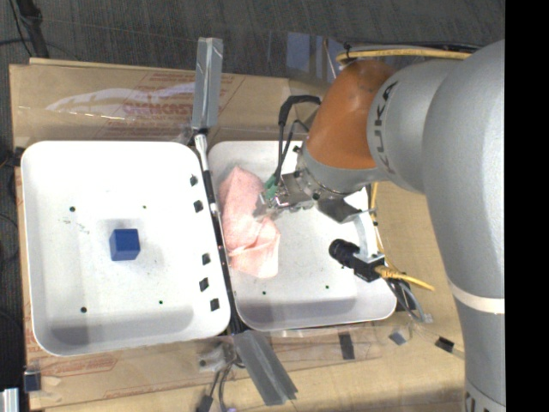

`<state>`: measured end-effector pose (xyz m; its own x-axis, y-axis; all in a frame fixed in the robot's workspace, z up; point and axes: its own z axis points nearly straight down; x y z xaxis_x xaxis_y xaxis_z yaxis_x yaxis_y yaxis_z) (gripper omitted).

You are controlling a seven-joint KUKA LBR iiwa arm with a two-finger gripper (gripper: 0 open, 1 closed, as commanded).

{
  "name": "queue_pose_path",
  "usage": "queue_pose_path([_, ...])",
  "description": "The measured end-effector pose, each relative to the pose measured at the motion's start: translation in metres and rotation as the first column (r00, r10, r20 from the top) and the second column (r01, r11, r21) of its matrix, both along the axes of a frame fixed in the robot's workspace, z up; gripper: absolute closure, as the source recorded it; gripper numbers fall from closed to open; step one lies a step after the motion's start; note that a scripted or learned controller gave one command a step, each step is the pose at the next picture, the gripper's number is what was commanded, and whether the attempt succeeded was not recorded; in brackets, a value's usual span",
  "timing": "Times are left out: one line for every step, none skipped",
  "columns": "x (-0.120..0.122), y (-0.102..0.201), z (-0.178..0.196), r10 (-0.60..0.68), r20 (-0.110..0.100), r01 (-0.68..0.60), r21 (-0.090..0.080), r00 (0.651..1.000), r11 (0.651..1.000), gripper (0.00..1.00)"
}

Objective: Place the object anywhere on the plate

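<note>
Seemingly little is done: the gripper [273,197] sits low over the pink cloth [247,221] by the right bin's [300,303] left wall; its grasp cannot be told. A blue cube [125,244] rests mid left bin [51,230].

A light brown wooden tabletop [94,93] with faded red lettering lies under two shallow white plastic bins [51,230], and dark grey carpeted floor [129,15] stretches behind it.

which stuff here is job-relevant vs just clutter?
Job:
- pink object in the right bin
- end effector, at the pink object's upper edge

Lying about:
- blue cube in the left bin
- cardboard under the bins

I can't make out a plate.
</note>
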<state>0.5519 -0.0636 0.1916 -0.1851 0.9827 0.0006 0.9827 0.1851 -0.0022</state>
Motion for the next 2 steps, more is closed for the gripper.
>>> queue_pose_path([0.001, 0.0, 0.04, 0.006, 0.0, -0.006, 0.0, 1.0, 1.0, 1.0])
queue_pose_path([0.013, 0.052, 0.032, 0.399, -0.002, -0.399, 0.001, 0.917, 0.917, 1.0])
